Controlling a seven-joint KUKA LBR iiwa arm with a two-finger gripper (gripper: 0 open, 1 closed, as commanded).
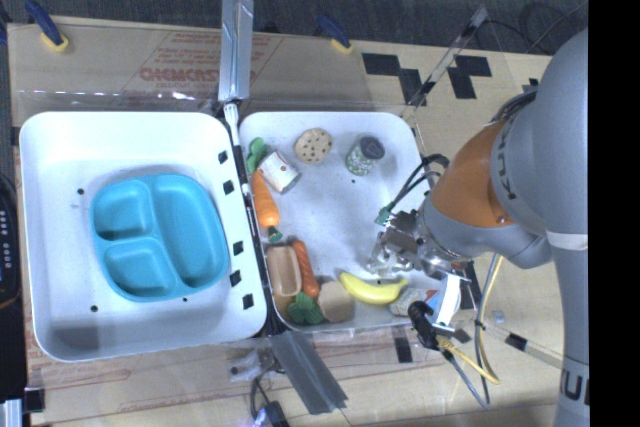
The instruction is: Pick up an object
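The gripper (392, 260) hangs just above the banana (374, 290) at the right bin's (330, 127) near edge; finger state: cannot tell; a descent might nudge the curved fruit aside, or snag the rim.

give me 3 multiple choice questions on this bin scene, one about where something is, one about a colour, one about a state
1. Where does the banana lie?
A. in the left bin, on the tray
B. near the front edge of the right bin
C. on the bench outside both bins

2. What colour is the divided tray in the left bin?
A. red
B. yellow
C. light blue

3. How does the banana stand to the end effector?
A. it lies on the bin floor, just below the end effector
B. it hangs in the air above the left bin
C. it sits on top of the cookie

Answers:
1. B, the banana rests low in the right bin, beside the hot dog.
2. C, the tray is light blue against the white left bin.
3. A, it lies flat on the white floor under the end effector.
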